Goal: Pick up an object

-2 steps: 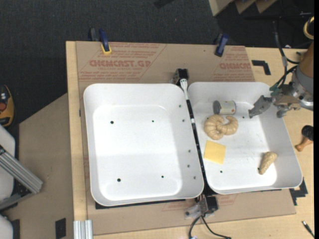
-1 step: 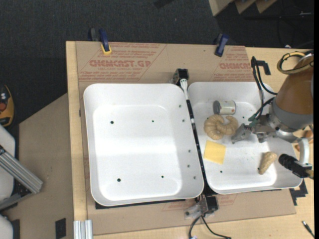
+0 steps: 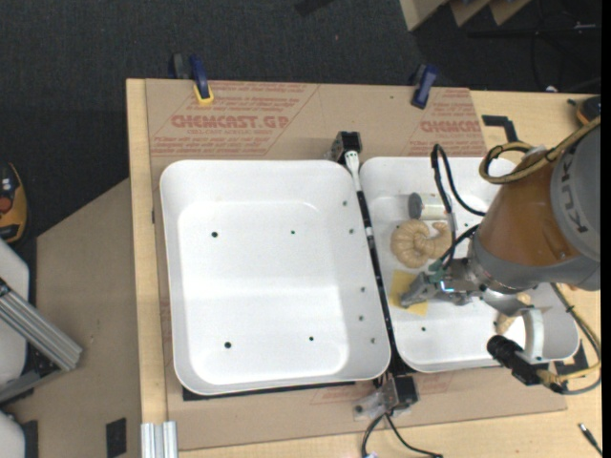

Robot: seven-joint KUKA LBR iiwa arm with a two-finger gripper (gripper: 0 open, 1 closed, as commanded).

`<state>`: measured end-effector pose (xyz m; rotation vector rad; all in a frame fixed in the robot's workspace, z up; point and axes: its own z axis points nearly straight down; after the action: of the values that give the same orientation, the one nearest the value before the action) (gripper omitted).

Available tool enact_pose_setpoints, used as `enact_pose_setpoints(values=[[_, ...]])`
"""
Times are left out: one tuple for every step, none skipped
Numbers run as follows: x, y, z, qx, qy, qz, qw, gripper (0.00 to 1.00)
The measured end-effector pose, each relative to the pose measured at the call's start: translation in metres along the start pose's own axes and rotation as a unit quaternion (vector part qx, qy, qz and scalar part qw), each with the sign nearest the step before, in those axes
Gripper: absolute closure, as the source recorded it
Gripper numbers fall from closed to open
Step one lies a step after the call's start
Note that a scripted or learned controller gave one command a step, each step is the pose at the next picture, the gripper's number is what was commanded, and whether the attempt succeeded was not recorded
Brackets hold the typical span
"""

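Seen from above at a slant: two shallow white bins side by side on a brown board. Left bin (image 3: 267, 265) bare white floor with a few small dark dots. Right bin (image 3: 430, 346) holding a tan ridged shell-like toy (image 3: 418, 240), a small grey cylinder (image 3: 415, 204) just behind it, a pale tube (image 3: 437, 203) beside that, and a yellow piece (image 3: 403, 284) near the inner wall.

Grey arm (image 3: 535, 227) with an orange band, reaching in from the right, bent low over the right bin. Gripper (image 3: 420, 294) down near the floor, just beside or touching the yellow piece, in front of the shell toy.

Fingers: too small and shadowed to read; cannot tell whether apart or together. Nothing visibly caught between them.

For a good grasp, probably best to centre over one single thing, the yellow piece being nearest, keep clear of the bin wall, close squarely, then lift straight up. Risk of a miss, judging by how flat the piece lies.
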<state>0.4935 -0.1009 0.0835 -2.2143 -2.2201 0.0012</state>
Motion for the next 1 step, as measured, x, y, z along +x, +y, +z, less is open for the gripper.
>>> enact_pose_setpoints(values=[[-0.0028,0.0035,-0.0129,-0.005,-0.001,0.001,1.0,1.0]])
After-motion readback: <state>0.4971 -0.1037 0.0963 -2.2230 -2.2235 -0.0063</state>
